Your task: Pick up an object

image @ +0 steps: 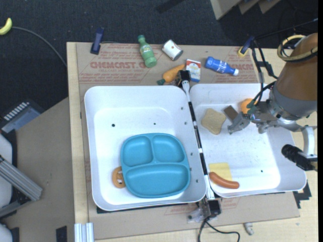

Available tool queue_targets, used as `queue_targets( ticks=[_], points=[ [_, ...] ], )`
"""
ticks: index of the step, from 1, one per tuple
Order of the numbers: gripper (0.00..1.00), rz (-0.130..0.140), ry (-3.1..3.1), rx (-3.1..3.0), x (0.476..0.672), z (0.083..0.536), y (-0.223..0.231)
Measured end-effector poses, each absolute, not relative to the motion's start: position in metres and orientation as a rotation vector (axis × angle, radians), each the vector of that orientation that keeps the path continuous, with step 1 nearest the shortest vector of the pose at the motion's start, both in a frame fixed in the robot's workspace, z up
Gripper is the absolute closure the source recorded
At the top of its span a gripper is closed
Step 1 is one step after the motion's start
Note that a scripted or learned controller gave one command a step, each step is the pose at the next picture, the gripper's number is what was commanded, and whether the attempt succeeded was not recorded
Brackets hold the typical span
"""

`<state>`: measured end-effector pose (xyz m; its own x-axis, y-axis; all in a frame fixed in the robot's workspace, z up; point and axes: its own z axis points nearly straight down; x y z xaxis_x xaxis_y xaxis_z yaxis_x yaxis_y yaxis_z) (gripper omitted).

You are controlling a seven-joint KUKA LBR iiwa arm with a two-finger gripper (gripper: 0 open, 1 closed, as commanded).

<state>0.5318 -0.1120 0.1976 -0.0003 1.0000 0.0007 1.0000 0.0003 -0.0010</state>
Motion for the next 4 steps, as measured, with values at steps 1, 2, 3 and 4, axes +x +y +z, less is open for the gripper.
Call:
queue_targets(
  ticks=[1, 2, 3, 4],
  points=[
    [0.00, -0.017, -2.237, -2.231, 0.642, 0.103, -0.157],
    [1.00, -0.013, -2.249, -2.242, 0.644, 0.117, -0.162],
    [0.00, -0.013, -2.248, -2.242, 0.644, 0.117, -0.161],
    [1.00, -0.015, -2.251, -2.244, 0.644, 0.127, -0.162]
  ],
)
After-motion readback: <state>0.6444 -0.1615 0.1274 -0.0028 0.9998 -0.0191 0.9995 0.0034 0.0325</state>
